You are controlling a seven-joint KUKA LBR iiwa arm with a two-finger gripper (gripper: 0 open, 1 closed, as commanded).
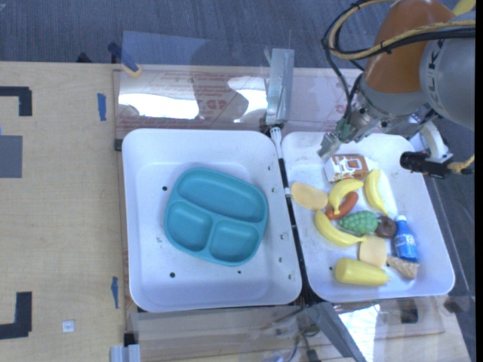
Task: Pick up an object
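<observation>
The right bin (434,225) holds a pile of toy food: a small orange and white carton (346,166), yellow bananas (336,228), a green piece (360,222), a blue bottle (405,241), a yellow pepper shape (360,272) and a pale chip shape (309,195). My gripper (333,142) hangs over the bin's far left part, just above and left of the carton. Nothing shows between its fingertips.
The left bin (143,225) holds a teal divided plate (216,215). A metal post (280,85) stands behind the seam between the bins. Yellow cables (355,17) loop above the arm's orange band (404,40). Wooden bench surface lies to the left.
</observation>
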